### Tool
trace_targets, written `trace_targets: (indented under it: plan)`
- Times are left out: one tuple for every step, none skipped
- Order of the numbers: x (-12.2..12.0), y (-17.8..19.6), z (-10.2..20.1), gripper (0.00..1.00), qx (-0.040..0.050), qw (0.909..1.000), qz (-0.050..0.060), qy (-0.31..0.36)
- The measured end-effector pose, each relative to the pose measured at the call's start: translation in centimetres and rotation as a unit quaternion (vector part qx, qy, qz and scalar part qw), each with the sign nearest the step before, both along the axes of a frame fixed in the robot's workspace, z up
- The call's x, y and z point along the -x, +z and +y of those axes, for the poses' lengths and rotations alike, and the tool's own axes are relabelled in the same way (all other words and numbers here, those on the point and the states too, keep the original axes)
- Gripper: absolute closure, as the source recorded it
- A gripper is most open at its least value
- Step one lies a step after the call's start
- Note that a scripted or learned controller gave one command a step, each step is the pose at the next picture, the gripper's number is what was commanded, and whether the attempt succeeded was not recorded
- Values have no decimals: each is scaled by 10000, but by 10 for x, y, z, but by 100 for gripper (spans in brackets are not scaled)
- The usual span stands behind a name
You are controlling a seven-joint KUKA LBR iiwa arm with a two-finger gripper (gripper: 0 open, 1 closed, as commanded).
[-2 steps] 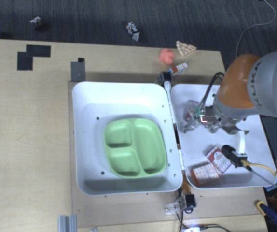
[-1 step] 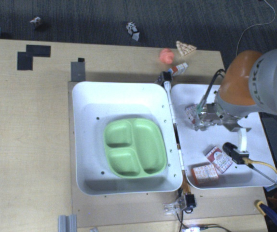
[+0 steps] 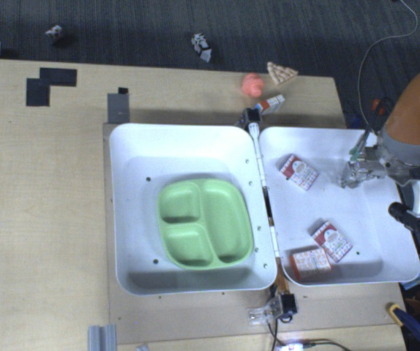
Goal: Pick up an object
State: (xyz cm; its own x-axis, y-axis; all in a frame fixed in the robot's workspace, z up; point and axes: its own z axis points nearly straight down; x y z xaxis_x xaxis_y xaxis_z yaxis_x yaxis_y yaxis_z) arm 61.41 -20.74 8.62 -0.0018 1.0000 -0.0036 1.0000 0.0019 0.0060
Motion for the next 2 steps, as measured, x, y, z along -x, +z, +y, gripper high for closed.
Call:
trace_targets:
  plan:
    - [-39, 107, 81, 100, -21, 10000, -7, 18]
    - [-38, 105, 80, 0, -18, 10000, 7, 13]
